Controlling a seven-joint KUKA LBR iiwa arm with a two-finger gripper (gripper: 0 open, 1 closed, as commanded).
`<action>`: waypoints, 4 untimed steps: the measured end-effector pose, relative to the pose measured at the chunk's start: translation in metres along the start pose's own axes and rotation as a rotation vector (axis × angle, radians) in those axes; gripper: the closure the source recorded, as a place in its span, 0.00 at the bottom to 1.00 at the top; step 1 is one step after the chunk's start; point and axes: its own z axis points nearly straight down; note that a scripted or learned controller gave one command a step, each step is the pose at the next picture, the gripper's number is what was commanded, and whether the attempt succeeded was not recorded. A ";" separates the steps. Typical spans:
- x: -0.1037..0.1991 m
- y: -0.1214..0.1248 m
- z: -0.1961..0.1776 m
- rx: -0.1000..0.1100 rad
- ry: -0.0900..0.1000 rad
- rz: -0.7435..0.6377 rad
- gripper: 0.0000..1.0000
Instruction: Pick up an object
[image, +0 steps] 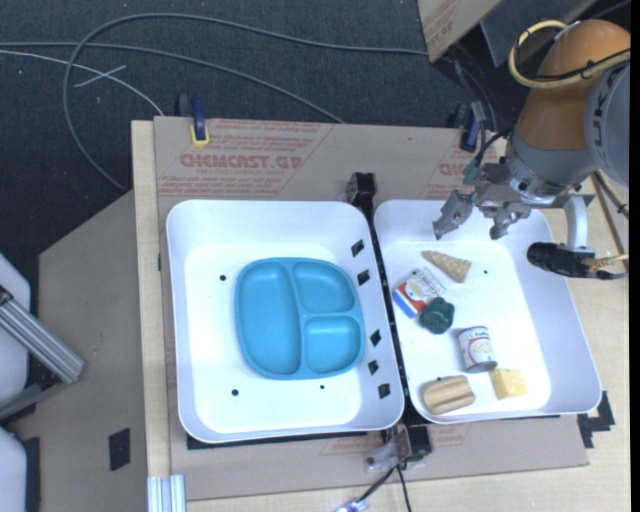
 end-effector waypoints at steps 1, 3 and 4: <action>0.000 0.003 -0.008 -0.014 -0.002 -0.003 0.00; 0.010 -0.011 0.096 -0.013 -0.001 -0.003 0.00; 0.011 -0.010 0.118 -0.012 -0.002 -0.002 0.00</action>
